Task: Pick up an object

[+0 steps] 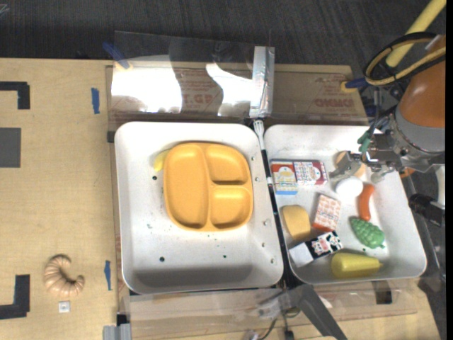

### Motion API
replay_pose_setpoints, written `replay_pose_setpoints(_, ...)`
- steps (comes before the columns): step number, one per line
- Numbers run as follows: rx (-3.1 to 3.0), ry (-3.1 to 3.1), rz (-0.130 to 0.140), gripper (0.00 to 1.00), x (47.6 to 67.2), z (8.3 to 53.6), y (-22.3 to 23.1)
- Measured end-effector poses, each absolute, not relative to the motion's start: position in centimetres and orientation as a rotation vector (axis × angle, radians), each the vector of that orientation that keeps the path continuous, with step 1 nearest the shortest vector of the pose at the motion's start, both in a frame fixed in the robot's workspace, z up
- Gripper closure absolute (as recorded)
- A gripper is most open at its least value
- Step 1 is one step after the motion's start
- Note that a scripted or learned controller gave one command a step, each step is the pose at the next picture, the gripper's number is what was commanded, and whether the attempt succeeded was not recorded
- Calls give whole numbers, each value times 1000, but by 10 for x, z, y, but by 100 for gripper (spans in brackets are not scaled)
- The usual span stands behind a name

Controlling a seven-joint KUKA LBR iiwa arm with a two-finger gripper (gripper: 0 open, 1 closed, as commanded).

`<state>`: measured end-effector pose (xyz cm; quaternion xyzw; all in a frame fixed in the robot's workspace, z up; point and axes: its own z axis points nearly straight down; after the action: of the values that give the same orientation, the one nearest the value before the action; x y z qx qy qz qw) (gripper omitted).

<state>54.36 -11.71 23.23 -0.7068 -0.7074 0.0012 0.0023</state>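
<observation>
We are looking down at a slant on a tan wooden worktop [56, 190] carrying two shallow white plastic bins side by side. The left bin [141, 253] is holding a yellow-orange divided plastic plate [207, 185]. The right bin [410, 257] is holding a scatter of small things: a white-and-red printed card [297, 173], a yellow foam block [296, 222], a pink patterned packet [326, 211], a black-and-white cow-print box [325, 244], a bumpy green toy [367, 232], a long yellow toy [355, 263], an orange carrot-shaped toy [364, 201] and a small white rounded object [347, 187]. We are seeing the grey arm with its orange band [425, 105] reaching in from the right, with its metal pincer [356, 163] hanging over the upper part of the right bin. We cannot tell whether the pincer is spread or pressed together, and nothing is visibly caught in it. The nearest candidates are lying just below it towards the bin's near side: the white rounded object, and beside it the carrot, whose long axis is running roughly up and down the view. A beige curled toy [64, 275] is lying well apart on the worktop's left.
</observation>
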Motion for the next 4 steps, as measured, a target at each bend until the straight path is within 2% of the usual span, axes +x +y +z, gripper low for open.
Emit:
replay_pose_setpoints(1,-2253,-2199,-3,0,572,309,-176)
replay_pose_setpoints(2,-2339,-2101,-4,0,584,371,-97)
replay_pose_setpoints(3,-2392,-2021,13,0,594,155,-149)
replay_pose_setpoints(4,-2312,-2140,-11,0,661,99,-185)
